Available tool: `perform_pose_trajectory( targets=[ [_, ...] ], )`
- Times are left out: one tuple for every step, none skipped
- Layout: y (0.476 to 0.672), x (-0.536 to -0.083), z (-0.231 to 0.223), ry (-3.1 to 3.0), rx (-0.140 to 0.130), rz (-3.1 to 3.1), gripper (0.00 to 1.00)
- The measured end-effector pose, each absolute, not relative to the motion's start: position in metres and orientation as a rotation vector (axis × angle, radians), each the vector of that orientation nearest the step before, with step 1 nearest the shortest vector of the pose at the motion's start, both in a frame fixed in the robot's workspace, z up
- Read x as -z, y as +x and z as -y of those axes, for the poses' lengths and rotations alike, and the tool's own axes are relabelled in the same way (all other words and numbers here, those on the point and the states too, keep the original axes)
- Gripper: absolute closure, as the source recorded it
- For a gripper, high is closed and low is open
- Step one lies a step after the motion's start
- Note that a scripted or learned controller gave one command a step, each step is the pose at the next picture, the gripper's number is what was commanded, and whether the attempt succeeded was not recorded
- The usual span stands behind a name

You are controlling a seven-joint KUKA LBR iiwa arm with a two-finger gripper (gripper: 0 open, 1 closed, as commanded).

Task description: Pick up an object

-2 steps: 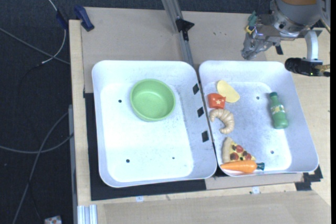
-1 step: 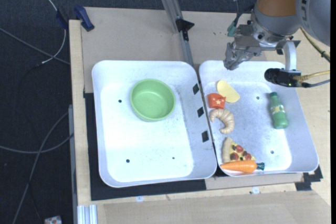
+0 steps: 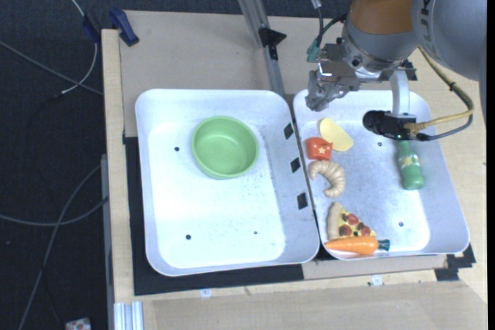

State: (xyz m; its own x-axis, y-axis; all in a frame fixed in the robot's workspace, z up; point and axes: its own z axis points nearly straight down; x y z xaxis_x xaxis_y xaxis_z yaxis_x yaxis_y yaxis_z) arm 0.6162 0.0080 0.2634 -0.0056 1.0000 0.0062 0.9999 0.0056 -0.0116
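One partly legible "UKA" on the arm [image 3: 456, 4]; claw [image 3: 321, 95] state unclear.

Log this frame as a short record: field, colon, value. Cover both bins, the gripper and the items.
left bin: holds a green bowl
right bin: holds all the small items
gripper: above the right bin's far left corner, nothing seen between its fingers
yellow chip: touching the red piece
croissant: just below the red piece
green bottle: lying near the right side
pizza slice: beside the carrot, near edge
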Motion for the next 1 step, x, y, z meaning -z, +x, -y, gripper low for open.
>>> perform_pose_trajectory(
  targets=[
    [0.5987,-0.2419,-0.0607,-2.205,-0.012,2.218,1.0]
  ],
)
